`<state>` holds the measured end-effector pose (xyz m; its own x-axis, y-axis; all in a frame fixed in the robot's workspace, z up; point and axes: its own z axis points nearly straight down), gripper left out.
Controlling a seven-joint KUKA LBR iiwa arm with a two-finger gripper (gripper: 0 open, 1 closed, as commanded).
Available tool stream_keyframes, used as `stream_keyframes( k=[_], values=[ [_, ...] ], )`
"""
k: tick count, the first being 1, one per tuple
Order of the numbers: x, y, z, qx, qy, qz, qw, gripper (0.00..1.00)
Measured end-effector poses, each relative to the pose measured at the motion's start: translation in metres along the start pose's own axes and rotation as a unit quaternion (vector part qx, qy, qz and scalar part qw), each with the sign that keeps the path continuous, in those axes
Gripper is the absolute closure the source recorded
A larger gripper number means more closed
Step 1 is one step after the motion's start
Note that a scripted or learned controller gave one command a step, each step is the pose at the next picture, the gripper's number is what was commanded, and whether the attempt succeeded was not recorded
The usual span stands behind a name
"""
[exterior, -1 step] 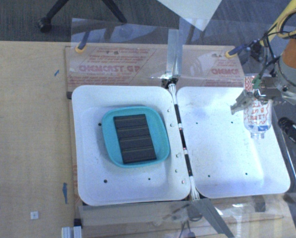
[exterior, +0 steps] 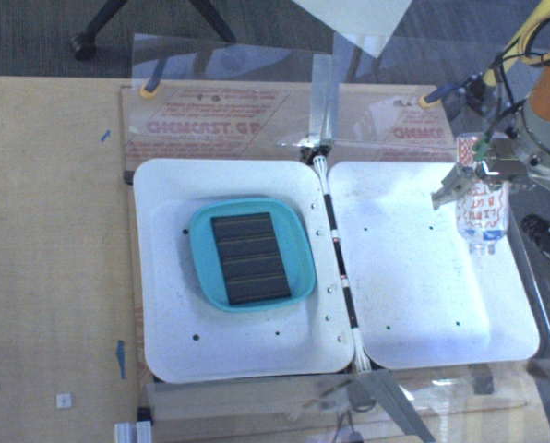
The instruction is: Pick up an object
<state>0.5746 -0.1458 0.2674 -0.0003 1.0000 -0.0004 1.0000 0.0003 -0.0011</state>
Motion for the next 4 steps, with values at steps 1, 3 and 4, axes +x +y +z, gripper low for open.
stream_keyframes(
  k=[1, 3, 4],
  values=[
    [-0.033, 0.014, 0.123, 0.001, 0.000, 0.045, 0.9990, 1.00],
    [-0.011, 0.089, 0.161, -0.004, -0.001, 0.080, 0.9968, 1.00],
    [-0.011, 0.089, 0.151, -0.004, -0.002, 0.079, 0.9968, 1.00]
  ],
)
